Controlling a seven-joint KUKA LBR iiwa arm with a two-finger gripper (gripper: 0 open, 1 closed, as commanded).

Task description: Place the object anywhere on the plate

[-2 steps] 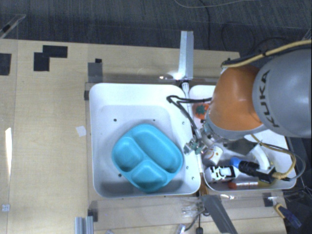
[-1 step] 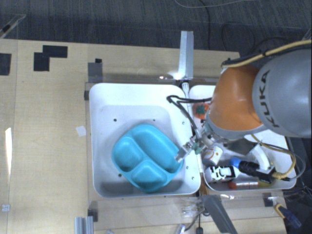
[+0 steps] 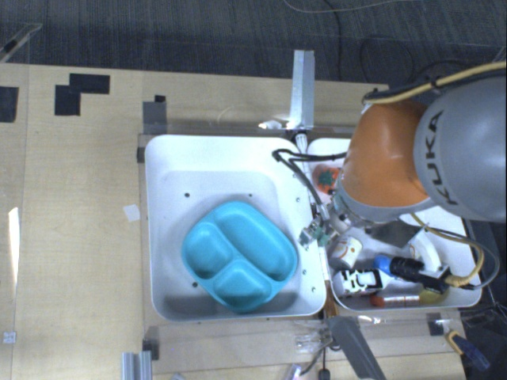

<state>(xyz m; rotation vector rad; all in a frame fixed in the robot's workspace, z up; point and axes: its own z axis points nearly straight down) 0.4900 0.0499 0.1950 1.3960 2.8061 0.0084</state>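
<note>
A bright blue plastic plate with three sections (image 3: 238,254) lies in a white shallow bin (image 3: 170,212). The big robot arm (image 3: 428,161) is grey with an orange band.

Pale wood bench (image 3: 79,236) bears two white bins: left bin (image 3: 166,212), right bin (image 3: 459,295), side by side.

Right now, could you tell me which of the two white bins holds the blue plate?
The left bin holds the blue plate. The right bin, under the arm, holds small cluttered objects instead.
</note>
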